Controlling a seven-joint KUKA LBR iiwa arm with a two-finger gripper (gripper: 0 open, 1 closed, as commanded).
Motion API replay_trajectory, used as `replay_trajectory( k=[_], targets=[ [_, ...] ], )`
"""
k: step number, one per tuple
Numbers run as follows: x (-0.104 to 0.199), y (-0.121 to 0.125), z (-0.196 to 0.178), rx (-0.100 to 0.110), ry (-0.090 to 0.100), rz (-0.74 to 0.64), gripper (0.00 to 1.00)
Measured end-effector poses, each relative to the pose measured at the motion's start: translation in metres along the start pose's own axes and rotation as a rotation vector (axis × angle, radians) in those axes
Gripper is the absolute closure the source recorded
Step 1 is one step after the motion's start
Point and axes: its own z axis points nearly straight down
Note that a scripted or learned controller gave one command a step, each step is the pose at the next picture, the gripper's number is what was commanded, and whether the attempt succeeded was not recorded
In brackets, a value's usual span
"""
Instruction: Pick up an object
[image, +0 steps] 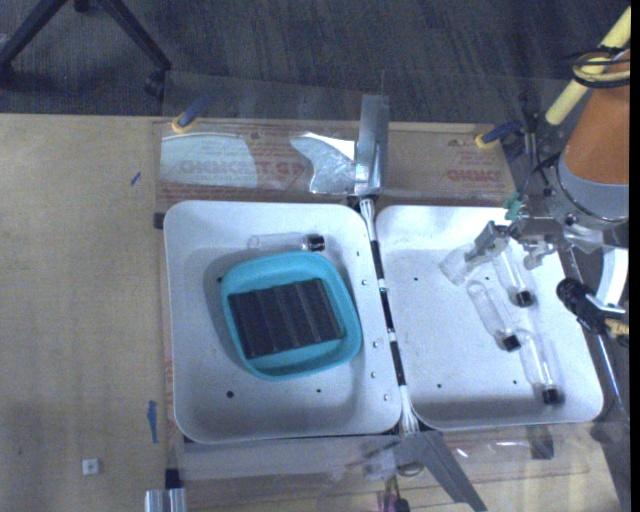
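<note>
Arm (598, 150): enters from the right, orange band above the wrist, reaching over the upper part of the right bin (440, 385).

Gripper (505, 243): low over the right bin's upper right area; grip state cannot be told.

Clear tubes: three, transparent with dark caps, in the right bin. One (497, 315) lies just below the gripper, one (518, 280) beside it, one (540, 372) near the lower right corner.

Left bin (190, 330): holds a blue tray (290, 312) with a dark ribbed inset; another clear tube (290, 241) lies just above it.
</note>
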Motion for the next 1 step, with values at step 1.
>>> replay_trajectory(
  k=[1],
  targets=[
    [-0.0422,0.0063,0.0579,-0.001,0.000,0.011,0.00]
  ],
)
